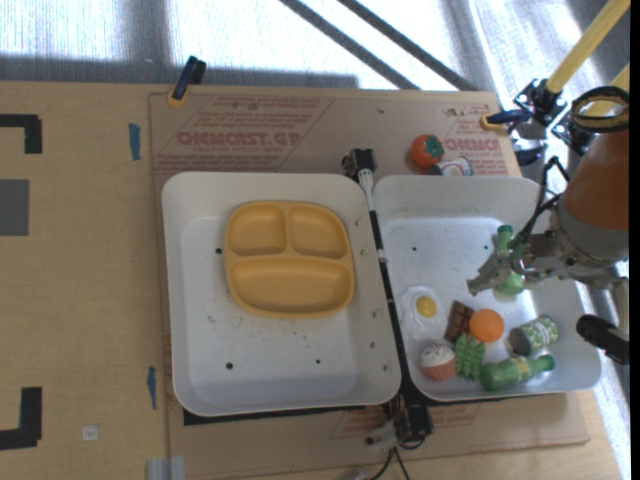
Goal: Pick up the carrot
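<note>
The carrot (485,327) shows as a round orange piece with a green leafy tuft (468,354) at its lower left. It lies in the right bin (440,233) among other toy foods, near the front. My gripper (492,276) hangs over the right side of that bin, a short way above and behind the carrot and apart from it. A small green toy (511,284) sits right beside the gripper tip, and I cannot see whether it is touched.
Around the carrot lie a fried egg (424,306), a brown chocolate piece (458,319), a cupcake (437,362), a green bottle (515,371) and a small can (541,332). The left bin (190,298) holds a yellow divided plate (290,256). A tomato (427,151) sits behind the bins.
</note>
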Controlling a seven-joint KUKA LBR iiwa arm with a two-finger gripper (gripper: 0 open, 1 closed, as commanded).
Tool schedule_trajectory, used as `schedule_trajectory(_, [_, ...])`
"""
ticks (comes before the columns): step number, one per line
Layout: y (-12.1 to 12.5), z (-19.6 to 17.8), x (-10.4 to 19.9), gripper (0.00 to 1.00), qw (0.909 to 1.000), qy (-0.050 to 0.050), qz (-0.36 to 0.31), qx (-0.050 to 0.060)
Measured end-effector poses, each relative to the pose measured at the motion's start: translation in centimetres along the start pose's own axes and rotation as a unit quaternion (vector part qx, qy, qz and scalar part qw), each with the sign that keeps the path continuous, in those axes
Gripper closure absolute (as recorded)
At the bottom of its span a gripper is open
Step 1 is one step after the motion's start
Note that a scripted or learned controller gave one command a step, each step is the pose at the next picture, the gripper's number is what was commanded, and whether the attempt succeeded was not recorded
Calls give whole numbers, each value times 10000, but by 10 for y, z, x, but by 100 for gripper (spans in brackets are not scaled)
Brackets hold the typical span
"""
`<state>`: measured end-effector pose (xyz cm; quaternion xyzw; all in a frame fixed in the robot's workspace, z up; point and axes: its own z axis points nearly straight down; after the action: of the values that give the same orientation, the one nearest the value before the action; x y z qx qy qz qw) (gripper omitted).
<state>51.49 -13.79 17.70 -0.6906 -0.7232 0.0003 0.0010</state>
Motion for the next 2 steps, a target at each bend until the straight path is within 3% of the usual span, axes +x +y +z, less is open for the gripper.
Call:
schedule_trajectory(1, [1, -10, 0, 100, 10000, -8, 3, -20])
schedule_trajectory(2, [-14, -41, 40, 100, 9727, -2, 2321, -12])
